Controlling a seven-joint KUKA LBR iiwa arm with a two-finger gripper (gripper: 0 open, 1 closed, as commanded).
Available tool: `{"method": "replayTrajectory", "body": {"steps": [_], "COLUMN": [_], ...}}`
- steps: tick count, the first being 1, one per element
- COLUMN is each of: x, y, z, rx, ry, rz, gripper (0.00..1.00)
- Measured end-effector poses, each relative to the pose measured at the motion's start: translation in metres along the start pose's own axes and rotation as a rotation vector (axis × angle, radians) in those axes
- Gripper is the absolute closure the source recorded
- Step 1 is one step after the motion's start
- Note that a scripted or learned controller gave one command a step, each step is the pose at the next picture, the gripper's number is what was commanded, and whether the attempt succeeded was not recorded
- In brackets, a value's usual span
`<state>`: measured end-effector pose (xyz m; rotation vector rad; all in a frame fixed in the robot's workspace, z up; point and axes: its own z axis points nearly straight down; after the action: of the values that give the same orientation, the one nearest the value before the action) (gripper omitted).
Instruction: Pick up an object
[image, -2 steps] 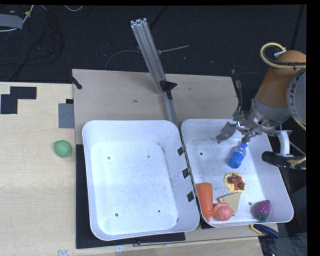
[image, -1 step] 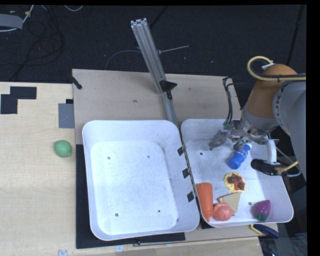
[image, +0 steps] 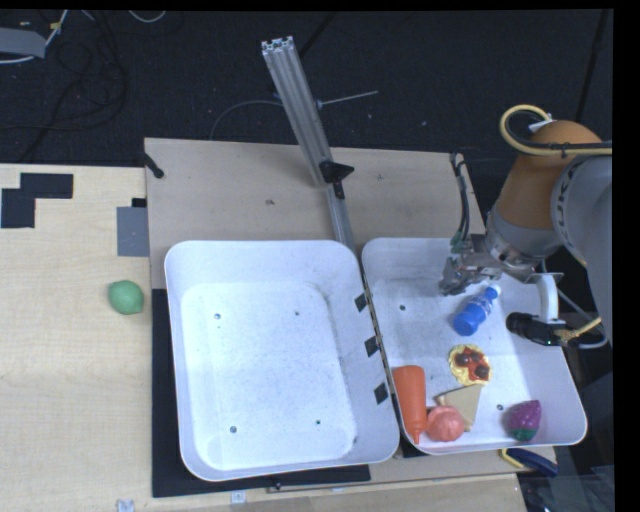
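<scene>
Two-finger metal gripper (image: 462, 276) low in right white bin (image: 400, 262), just beside small blue plastic bottle (image: 474, 311); finger state unreadable.

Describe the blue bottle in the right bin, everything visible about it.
The blue bottle is small, glossy like plastic, with a blue body and a pale cap end. It lies on its side on the floor of the right bin, tilted so the cap points up-right toward the end effector, which sits just above it. Whether they touch cannot be told. The pizza slice toy lies apart, below it.
</scene>
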<state>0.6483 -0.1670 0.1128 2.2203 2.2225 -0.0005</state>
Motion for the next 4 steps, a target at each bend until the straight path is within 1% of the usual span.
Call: {"method": "replayTrajectory", "body": {"steps": [1,2,3,4], "x": [0.001,0.002,0.001,0.06], "y": [-0.002,-0.001,0.0,0.001], "z": [-0.043,-0.105,-0.153,-0.155], "rx": [-0.003,-0.004,-0.004,0.0], "ry": [0.0,-0.001,-0.001,0.002], "rz": [0.001,0.001,0.001,-0.003], "gripper": [1.0,1.0,1.0,1.0]}}
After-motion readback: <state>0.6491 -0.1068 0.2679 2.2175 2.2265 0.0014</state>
